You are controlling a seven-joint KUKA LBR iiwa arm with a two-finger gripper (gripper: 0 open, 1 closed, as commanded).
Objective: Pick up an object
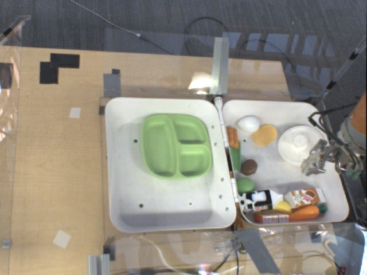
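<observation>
My gripper hangs over the right side of the right bin, just below a white round bowl. Nothing shows between its fingers. The right bin holds several toy foods: a white egg, a tan cookie, a brown ball, a green lime-like piece, a carrot, a small orange juice carton, a black-and-white carton and an orange stick along the left wall.
The left bin bears a green divided plate. A metal post stands behind the seam between the bins. Cables run past the right bin's far right corner. Wooden bench surface extends to the left.
</observation>
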